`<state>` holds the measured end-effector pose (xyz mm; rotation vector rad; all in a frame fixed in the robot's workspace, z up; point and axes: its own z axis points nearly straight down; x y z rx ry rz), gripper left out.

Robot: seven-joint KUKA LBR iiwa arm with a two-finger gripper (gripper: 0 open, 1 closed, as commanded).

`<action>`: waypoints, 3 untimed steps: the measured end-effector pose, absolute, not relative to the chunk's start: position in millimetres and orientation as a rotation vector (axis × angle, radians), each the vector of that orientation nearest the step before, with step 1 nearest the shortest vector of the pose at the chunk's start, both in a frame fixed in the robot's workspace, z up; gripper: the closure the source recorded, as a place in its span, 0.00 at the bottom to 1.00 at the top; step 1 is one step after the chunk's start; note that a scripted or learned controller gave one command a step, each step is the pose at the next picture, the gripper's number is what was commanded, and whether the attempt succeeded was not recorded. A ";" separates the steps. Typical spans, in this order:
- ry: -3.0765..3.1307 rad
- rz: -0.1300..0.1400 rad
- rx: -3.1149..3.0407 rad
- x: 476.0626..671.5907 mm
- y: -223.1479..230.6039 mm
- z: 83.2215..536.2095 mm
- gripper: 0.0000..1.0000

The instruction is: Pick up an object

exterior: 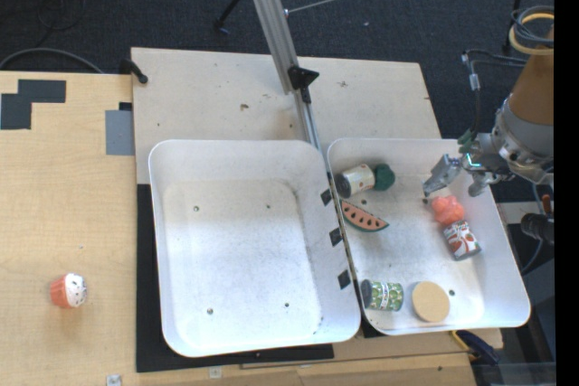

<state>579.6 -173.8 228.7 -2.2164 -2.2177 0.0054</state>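
Hovering claw (pixel 459 175) open above pink toy (pixel 447 209), right bin (pixel 507 303).

Right bin (pixel 507 307) holds can (pixel 362 179), melon slice (pixel 365 219), jar (pixel 384 296), disc (pixel 431 302), bottle (pixel 460 240).

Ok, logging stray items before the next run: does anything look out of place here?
Yes. A small orange-and-white toy lies on the wooden surface far left, outside both bins. The other items, like the watermelon slice and green can, sit in the right bin.
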 end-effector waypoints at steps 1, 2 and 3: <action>-2.220 0.002 -2.219 580.4 -173.9 230.7 0.00; -2.216 0.006 -2.216 572.3 -165.5 179.0 0.00; -2.215 0.007 -2.217 570.2 -165.4 114.3 0.00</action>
